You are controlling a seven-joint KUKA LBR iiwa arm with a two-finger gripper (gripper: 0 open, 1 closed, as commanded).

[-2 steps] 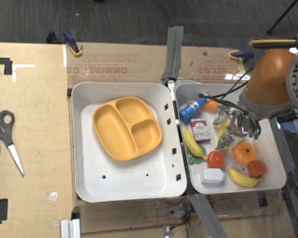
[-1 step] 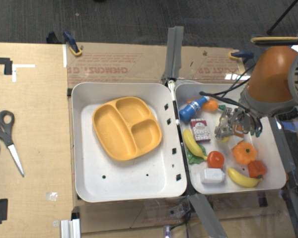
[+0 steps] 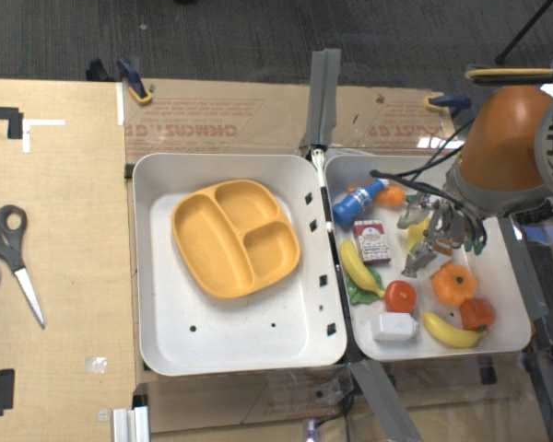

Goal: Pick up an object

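Note:
My gripper (image 3: 417, 238) hangs over the middle of the right bin (image 3: 511, 274), its two metal fingers (image 3: 411, 214) spread apart and open. A small yellow object (image 3: 416, 234) lies under the gap between them; I cannot tell whether they touch it. Around it lie a blue bottle (image 3: 355, 203), a red card box (image 3: 373, 244), a banana (image 3: 358, 265) on a green piece (image 3: 361, 293), a red tomato (image 3: 400, 296), a white block (image 3: 394, 325), an orange pepper (image 3: 453, 284), a second banana (image 3: 452, 331) and a small red item (image 3: 476, 313).
The left bin (image 3: 166, 330) holds a yellow divided plate (image 3: 235, 238). Scissors (image 3: 14, 256) lie on the wooden bench at far left. Blue clamps (image 3: 134, 81) sit on the cardboard behind the bins. A grey divider bar (image 3: 323, 99) runs between the bins.

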